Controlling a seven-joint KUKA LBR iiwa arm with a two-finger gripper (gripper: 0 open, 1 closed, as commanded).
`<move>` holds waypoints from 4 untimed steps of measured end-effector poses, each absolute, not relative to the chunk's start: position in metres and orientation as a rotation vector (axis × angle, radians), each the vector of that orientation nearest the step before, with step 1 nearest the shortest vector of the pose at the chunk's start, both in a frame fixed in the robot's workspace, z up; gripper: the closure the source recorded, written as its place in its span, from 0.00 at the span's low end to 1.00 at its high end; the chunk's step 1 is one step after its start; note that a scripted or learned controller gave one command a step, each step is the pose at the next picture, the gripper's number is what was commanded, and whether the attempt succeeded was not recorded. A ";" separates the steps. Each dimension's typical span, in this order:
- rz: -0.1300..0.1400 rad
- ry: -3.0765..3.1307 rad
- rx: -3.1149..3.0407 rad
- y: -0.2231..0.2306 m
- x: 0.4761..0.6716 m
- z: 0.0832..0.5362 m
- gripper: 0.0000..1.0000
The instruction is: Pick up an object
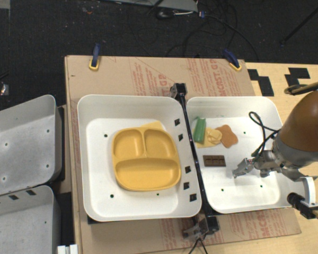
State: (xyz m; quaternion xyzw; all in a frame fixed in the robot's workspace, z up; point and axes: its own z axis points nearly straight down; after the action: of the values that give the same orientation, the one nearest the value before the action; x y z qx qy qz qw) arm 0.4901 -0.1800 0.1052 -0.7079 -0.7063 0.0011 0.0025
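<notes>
Lying flat, the brown bar (213, 161) runs left-right; tool (243, 169) state unclear.

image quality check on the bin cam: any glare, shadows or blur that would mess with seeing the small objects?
Camera view: even overhead light, no harsh glare on the white bins; soft shadows only under the yellow tray and beside the green object. The brown bar stays sharp and high-contrast. The tool looks slightly soft and small, its fingers hard to resolve. The dark floor beyond the bench is underexposed.

Glossy plastic tray (147, 160) (yellow); matt white bins (95, 142).
</notes>
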 end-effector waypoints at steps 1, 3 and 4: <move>0.000 -2.218 -2.225 -0.180 0.491 0.119 1.00; -0.003 -2.228 -2.222 -0.174 0.487 0.214 1.00; -0.003 -2.228 -2.222 -0.174 0.489 0.248 1.00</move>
State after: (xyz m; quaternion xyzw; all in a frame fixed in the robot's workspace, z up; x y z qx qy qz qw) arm 0.4887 -0.1737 0.2476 -0.7060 -0.7082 -0.0009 -0.0025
